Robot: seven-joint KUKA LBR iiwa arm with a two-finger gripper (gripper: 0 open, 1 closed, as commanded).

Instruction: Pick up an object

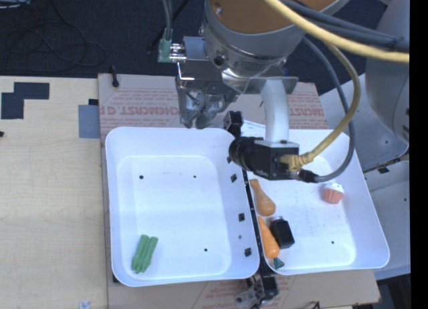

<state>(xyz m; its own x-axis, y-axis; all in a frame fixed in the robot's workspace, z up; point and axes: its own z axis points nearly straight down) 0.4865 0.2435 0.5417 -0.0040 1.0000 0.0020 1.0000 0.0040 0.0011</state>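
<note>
Gripper (200,115) hangs over the left bin's (120,147) far rim; can't tell its opening or any hold. Left bin: one green bean bundle (144,253). Right bin (361,234): two carrots (263,197) (268,237), one black block (281,232), one pink cupcake (332,193).

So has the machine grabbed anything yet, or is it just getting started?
Nothing looks picked up yet. The green bean pod lies in the left bin; the two carrots, a black block and a small cupcake toy lie in the right bin. The gripper hangs above the left bin's far edge. The whole grab is still ahead.
</note>
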